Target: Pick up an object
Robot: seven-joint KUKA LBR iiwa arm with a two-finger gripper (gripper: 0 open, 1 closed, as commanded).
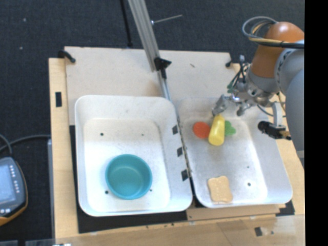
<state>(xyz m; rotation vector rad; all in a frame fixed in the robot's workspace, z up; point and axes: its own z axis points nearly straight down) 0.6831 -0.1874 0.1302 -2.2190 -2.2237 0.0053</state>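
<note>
Sitting in right bin: yellow bottle-shaped object (217,130), far half of bin, lying roughly along the bin's depth.
Neighbours: red round piece (201,129) touching its left side; green piece (230,129) poking out from its right side, mostly hidden.
Other item, same bin: tan toast-like slab (220,189), near front wall, well apart from the cluster.
Gripper (229,104): just above the bottle's far end, at the bin's back edge; nothing visibly between the fingers; open vs closed, can't tell from this angle.
Arm: grey, orange band (274,47), coming in from the right.
Right bin (266,186): white, shallow, speckled.
Left bin (92,117): white, holds a teal bowl (128,176) at front centre.
Bench (113,68): light wood, metal post (146,27) slanting up from behind the bins.
Left edge: handheld pendant (10,188) with screen, text unreadable.
Labels/writing: none legible anywhere.
</note>
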